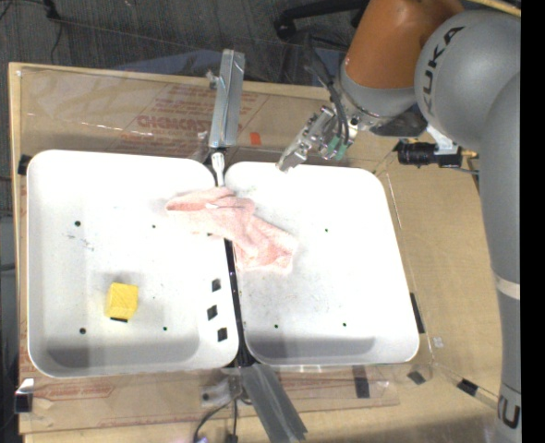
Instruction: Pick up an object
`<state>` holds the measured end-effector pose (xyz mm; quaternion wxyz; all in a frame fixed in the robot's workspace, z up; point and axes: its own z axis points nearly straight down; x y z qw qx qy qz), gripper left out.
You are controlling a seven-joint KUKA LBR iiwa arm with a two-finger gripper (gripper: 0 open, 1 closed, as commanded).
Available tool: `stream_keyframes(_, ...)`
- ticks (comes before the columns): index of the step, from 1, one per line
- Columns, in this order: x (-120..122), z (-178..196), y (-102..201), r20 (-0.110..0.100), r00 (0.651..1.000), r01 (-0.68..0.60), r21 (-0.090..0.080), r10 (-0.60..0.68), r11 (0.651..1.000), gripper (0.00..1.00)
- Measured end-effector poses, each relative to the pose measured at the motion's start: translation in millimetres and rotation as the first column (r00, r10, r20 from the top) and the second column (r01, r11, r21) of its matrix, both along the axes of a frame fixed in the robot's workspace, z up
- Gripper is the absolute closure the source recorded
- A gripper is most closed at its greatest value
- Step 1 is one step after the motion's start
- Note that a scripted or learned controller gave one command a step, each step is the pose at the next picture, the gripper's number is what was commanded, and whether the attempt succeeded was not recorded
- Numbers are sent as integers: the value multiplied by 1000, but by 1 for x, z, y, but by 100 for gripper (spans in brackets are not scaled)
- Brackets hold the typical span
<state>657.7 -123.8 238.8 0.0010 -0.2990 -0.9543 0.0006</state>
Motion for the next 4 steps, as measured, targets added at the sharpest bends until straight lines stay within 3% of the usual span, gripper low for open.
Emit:
stream_keyframes(1,-50,-67,16,-7,940,341,-2,-341,940,100)
stream_keyframes(2,-23,61,82,1,993,-119,0,119,993,100)
stream_keyframes(3,-20,-1,58,-4,936,-351,3,351,936,100)
stream_keyframes(4,-19,20,47,1,826,-564,2,564,826,100)
